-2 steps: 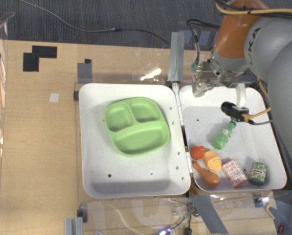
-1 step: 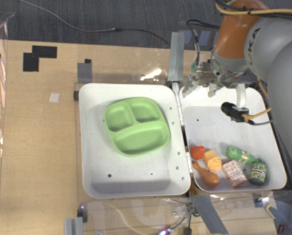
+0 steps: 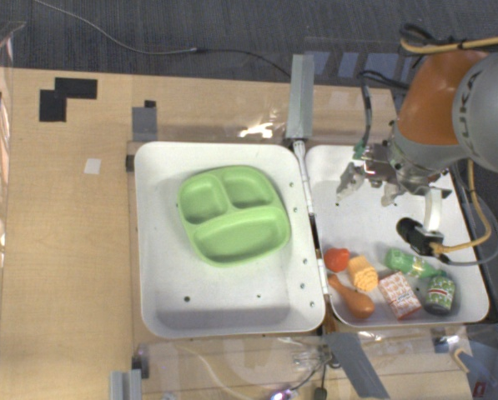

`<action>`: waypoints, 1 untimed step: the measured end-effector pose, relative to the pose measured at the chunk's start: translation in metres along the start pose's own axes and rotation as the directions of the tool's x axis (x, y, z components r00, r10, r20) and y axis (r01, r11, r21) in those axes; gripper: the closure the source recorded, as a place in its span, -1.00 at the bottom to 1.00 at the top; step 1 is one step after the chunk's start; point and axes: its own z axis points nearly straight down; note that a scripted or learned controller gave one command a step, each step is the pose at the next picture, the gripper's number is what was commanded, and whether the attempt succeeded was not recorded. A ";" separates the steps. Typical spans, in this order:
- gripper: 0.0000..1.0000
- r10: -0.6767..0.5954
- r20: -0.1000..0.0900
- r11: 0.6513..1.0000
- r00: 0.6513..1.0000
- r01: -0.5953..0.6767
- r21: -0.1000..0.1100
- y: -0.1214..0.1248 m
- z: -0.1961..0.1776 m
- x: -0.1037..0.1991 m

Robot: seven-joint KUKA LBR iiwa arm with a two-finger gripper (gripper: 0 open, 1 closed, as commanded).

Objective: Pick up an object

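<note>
My gripper [image 3: 367,187] hangs over the upper part of the right bin [image 3: 374,223], its two fingers spread open and nothing between them. Along the bin's near edge lie a red tomato [image 3: 338,259], a yellow corn cob [image 3: 364,273], a brown drumstick [image 3: 351,296], a pink-and-white carton [image 3: 399,295], a green bottle [image 3: 410,262] and a dark green can [image 3: 440,293]. These objects sit well below the gripper in the view, apart from it.
The left bin [image 3: 161,223] holds a green divided plate [image 3: 232,212]. A metal divider post [image 3: 299,107] stands between the bins at the back. A black cable fitting [image 3: 417,235] hangs from the arm over the right bin's right side.
</note>
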 end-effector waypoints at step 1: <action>-1.00 -0.085 0.000 0.996 0.996 0.085 0.002 -0.102 0.061 -0.038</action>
